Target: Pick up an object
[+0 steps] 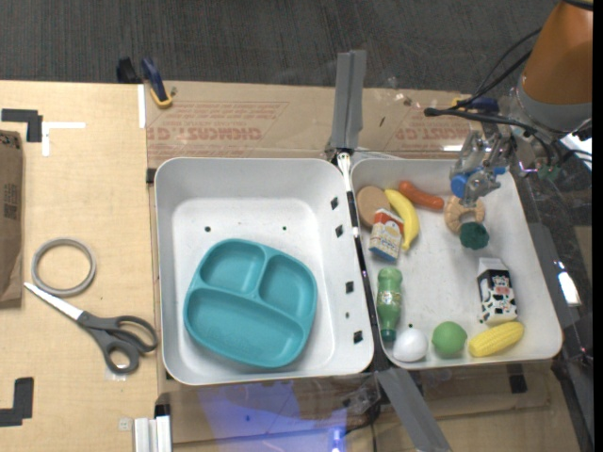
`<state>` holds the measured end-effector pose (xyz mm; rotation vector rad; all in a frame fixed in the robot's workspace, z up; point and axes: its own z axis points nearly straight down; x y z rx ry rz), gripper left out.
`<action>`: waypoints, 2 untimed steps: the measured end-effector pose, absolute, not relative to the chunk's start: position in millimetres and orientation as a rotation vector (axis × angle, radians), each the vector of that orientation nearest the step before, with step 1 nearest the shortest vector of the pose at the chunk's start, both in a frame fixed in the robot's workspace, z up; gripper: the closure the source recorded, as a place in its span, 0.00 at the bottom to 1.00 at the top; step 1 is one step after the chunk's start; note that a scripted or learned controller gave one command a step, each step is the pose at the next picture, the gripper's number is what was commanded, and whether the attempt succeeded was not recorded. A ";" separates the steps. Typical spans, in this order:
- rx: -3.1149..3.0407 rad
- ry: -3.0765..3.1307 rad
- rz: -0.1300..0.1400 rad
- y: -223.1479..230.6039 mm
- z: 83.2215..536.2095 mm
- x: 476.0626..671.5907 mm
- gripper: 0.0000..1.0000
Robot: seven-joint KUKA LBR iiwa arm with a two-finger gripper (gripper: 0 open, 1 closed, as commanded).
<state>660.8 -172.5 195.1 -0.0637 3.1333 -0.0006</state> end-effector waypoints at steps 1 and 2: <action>-0.025 3.135 0.000 -108.4 224.4 660.4 1.00; -0.024 3.130 0.000 -108.4 234.1 661.6 1.00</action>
